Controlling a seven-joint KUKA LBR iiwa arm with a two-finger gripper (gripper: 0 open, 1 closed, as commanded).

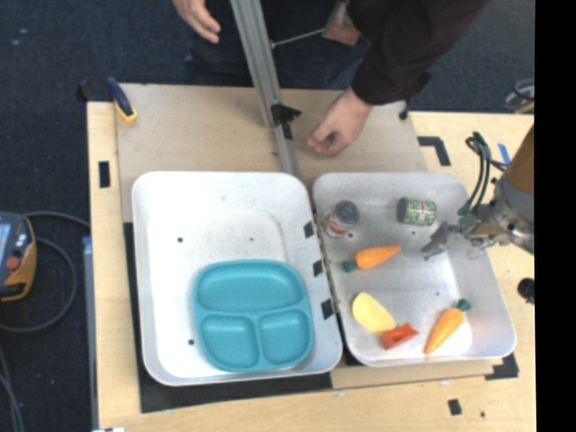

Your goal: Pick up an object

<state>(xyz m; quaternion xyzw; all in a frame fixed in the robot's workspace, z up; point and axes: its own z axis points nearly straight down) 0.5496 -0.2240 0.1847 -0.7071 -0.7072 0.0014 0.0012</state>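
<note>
over rt bin (481, 282): end effector (438, 242) low, nothing visibly held (open/closed state: can't tell), near small carrot (376, 257).

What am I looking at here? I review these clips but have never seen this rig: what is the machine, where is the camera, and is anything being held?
One camera looks down at a slant on a bench with two white bins. The robot arm enters from the right; its gripper hangs over the right bin, with nothing visibly between its fingers. That bin holds two toy carrots, a yellow piece, a red piece, a green can and a small bottle. The left bin holds a teal divided tray. A person's hand rests at the bench's far edge.
</note>
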